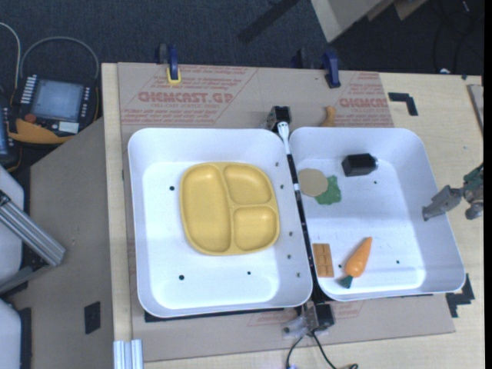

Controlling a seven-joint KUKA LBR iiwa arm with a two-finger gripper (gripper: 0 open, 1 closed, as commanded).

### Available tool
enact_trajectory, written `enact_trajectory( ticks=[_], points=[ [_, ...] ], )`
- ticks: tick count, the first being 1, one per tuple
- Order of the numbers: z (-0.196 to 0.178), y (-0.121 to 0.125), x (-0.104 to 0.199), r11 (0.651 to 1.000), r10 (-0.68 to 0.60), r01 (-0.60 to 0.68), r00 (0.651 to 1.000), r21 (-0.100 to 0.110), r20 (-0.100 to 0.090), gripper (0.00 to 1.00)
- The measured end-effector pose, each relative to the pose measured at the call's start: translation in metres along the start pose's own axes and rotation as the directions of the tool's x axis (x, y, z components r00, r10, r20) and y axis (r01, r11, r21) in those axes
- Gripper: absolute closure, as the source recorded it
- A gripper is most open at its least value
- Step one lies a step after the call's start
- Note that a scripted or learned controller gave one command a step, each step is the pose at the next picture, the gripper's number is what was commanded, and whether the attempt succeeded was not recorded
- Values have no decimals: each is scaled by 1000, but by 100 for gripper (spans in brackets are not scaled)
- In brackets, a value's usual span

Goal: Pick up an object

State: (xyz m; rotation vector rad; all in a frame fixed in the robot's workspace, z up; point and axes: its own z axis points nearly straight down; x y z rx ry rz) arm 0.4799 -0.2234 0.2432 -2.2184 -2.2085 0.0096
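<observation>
A brown board [231, 91] printed with red lettering is lying across the bench, held at its far edge by two blue clamps [171, 58]. A handheld control pendant [54, 102] with a lit screen is resting off the board's left corner, its black cable [58, 46] looping above it. An aluminium rail [31, 233] is slanting along the left edge.

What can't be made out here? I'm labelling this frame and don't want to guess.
- Gripper: cut off by the camera view's right edge over the right bin; open or shut is unclear.
- Black block: too small to identify.
- Green piece: partly covered by the tan disc.
- Carrot: its leafy tip is too small to read.
- Orange rectangular piece: surface detail is blurred.
</observation>
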Motion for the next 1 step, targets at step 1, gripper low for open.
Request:
enact_trajectory(
  ticks=[1],
  points=[
    [-6,3,1,1000,-4,4,1000,-12,4,0]
  ],
)
